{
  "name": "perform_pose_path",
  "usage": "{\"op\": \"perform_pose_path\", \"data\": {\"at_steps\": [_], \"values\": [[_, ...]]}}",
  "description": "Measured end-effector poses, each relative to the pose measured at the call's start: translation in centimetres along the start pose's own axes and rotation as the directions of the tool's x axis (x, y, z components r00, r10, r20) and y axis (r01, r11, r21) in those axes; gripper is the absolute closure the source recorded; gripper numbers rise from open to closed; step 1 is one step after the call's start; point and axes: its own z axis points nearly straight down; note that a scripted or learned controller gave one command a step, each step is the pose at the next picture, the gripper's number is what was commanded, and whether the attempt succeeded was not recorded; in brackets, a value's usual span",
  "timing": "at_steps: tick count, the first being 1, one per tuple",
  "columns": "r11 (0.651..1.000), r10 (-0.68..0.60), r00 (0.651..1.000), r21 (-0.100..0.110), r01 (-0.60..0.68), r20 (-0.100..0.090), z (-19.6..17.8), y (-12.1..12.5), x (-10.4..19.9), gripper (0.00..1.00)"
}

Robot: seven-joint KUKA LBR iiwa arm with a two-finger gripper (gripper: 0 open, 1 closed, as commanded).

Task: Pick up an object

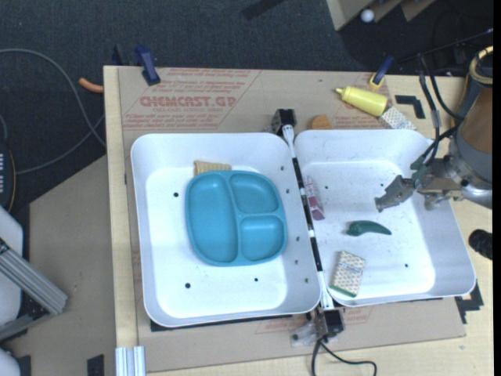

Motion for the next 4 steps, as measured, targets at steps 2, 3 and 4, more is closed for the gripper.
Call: {"op": "perform_pose_path", "data": {"at_steps": [2,3,4], "values": [[1.0,0.002,1.0,-0.001,-0.002,0.0,15.3,4.4,-0.2,1.0],[1.0,0.002,1.0,-0.001,-0.002,0.0,15.3,4.4,-0.2,0.0],[1.0,0.001,1.0,0.003,-0.001,-0.001,16.8,0.2,-1.1,0.0]]}}
